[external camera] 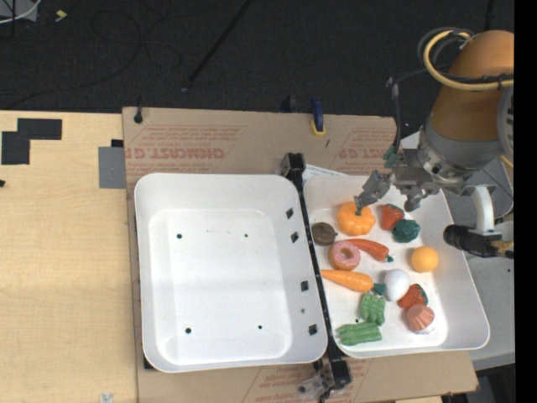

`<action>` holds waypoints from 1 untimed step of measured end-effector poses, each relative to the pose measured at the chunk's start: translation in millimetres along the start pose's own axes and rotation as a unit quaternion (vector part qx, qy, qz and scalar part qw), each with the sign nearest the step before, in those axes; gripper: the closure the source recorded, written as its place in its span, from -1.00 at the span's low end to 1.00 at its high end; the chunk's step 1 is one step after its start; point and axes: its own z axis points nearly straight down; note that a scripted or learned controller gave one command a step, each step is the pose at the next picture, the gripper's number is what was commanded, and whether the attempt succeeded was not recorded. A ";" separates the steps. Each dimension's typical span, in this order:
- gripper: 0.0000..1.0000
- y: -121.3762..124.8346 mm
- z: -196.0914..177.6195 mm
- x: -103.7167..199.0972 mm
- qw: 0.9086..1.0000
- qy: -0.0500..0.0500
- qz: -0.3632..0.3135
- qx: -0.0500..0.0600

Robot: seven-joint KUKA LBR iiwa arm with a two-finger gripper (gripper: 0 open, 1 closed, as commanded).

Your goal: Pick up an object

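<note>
The right bin (470, 309) holds several toy foods: an orange pumpkin (356, 219), a red strawberry (390, 217), a dark green broccoli (407, 230), a pink doughnut (344, 254), two carrots (347, 280), an orange ball (424, 259), a white egg (395, 283) and green vegetables (359, 334). My gripper (391, 197) hangs open just above the bin's far end. One finger stands over the pumpkin, the other over the strawberry and broccoli. Nothing is between the fingers.
The left bin (151, 225) lies beside the right one, split from it by a black divider (306, 259). Both bins rest on a cardboard sheet (218, 141) over a wooden bench. A black part (470, 240) of the arm reaches over the right bin's right rim.
</note>
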 end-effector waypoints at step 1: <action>-1.00 -13.6 75.2 88.8 1.000 0.001 -0.003 0.004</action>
